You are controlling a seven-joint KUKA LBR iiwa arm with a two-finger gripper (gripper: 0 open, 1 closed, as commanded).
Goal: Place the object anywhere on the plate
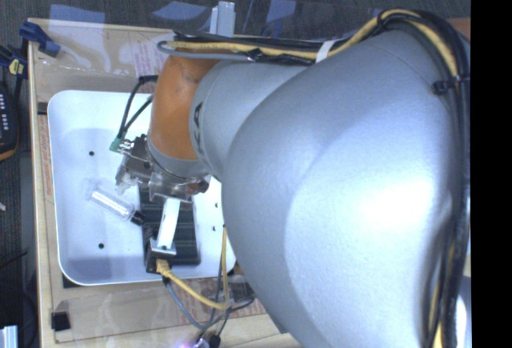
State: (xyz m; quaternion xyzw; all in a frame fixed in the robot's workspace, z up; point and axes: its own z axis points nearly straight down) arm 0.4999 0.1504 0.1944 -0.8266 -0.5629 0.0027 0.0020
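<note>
Bin (60, 178): we count one, white, at the left.
Arm (344, 178): one, grey, covering the right.
Gripper (130, 177): over the bin; we cannot tell whether it is open or closed.
Clear tube (110, 202): one, lying in the bin just left of the gripper.

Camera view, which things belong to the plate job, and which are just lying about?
Job in hand:
- gripper
- clear plastic piece beside it, probably the object to place
- white bin that it lies in

Lying about:
- blue tape strips
- blue clip
- black device at the view's left edge
</note>
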